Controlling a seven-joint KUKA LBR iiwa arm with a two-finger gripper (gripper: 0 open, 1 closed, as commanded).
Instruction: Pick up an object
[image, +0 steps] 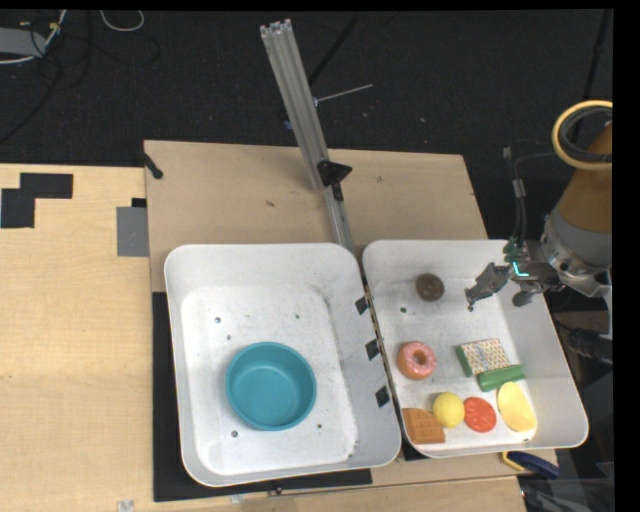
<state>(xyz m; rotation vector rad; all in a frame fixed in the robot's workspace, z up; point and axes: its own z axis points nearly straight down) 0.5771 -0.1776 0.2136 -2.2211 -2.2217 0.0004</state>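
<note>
Bench bins (545, 310) lying side by side — gripper (495, 290) hovering in the right bin, fingers spread and holding nothing — brown ball (430, 287) sitting just to its left.

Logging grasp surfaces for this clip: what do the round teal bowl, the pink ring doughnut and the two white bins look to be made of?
The round teal bowl looks like moulded plastic: uniform colour, smooth matte walls. The pink ring doughnut seems a toy, plastic or rubber, with a slightly glossy icing; too small to settle. The two white bins look like thin formed plastic, with rounded rims and a faintly speckled surface.
</note>
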